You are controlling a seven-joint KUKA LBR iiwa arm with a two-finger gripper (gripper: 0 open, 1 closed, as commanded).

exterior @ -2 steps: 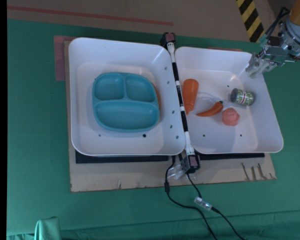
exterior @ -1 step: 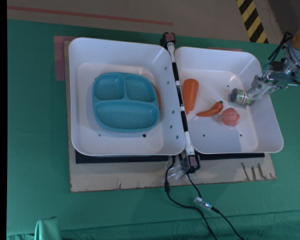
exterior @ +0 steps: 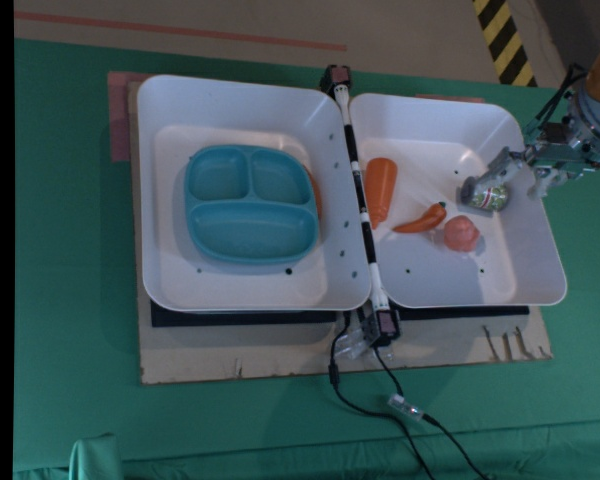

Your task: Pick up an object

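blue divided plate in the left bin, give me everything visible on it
The blue divided plate is a rounded-square teal dish, plastic by the look, with three compartments: two smaller ones at the far side, one wide one at the near side. It lies flat and upright in the middle of the left bin. An orange edge peeks from under its right rim.
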